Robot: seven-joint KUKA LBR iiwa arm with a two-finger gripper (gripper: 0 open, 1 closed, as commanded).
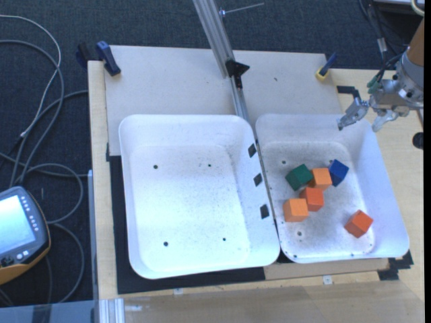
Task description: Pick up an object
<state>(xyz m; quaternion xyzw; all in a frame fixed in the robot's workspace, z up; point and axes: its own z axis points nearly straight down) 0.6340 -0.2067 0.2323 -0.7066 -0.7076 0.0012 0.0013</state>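
No text, label, brand, number or sign can be read anywhere; the lit screen of the handheld pendant at the left edge is too blurred to show characters.

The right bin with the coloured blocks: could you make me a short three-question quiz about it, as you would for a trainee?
1. True or false: the green block lies in the left bin.
2. How many orange blocks lie in the right bin?
A. two
B. four
C. six
3. Fill in: the gripper hangs over the right bin's ___ rim, with its jaws spread and nothing between them.

Key
1. False. It lies in the right bin, beside the blue block and the others.
2. B. One touches the green block, two sit just below, one lies apart toward the near right corner.
3. Far.
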